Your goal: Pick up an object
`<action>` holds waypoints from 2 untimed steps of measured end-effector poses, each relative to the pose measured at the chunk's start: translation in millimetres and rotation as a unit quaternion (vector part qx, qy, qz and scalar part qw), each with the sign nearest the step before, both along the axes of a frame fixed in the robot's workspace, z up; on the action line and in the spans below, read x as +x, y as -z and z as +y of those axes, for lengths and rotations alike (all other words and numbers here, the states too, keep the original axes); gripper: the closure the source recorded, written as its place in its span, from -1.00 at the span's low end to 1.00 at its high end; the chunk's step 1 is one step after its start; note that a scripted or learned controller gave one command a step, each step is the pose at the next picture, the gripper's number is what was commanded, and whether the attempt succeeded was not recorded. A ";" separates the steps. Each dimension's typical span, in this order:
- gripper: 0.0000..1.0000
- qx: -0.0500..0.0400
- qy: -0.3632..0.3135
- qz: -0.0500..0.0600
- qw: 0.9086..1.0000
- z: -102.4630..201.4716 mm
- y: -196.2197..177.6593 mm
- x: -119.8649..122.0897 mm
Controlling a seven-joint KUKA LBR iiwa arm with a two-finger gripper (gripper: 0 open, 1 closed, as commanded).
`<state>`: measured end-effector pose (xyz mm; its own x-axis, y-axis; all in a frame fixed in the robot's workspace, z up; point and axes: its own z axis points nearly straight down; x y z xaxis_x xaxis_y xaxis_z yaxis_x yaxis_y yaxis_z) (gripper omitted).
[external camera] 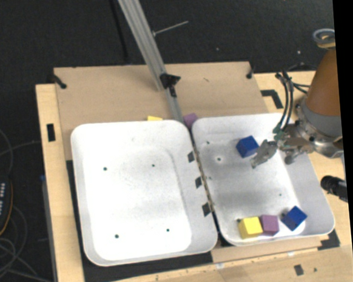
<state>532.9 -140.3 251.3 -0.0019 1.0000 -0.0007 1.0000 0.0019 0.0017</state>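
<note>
A blue cube (246, 146) lies in the upper part of the right bin (242, 196), just beside the gripper (269, 152), which sits slightly lower and to the cube's right. Whether the gripper touches the cube I cannot tell, and nothing is visibly held in it; its opening cannot be made out either. The grey arm (319, 105) with its orange band comes in from the right over that bin's right rim.

Measured from the blue cube, the bin's middle floor below it is bare white, leaving open room towards the bottom wall. Along that bottom wall a yellow cube (251, 226), a purple cube (269, 223) and a second blue cube (294, 217) sit in a row, the first two touching. The left bin (134, 189) lies well to the cube's left, across the shared rim. Two small blocks, one yellow (154, 118) and one purple (190, 119), rest on the desk (209, 86) just beyond the bins' upper rims.
</note>
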 end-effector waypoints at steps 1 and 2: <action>-1.00 -0.001 0.002 0.001 1.000 -43.0 33.7 48.3; -1.00 0.000 0.002 0.003 1.000 -45.3 63.2 -3.5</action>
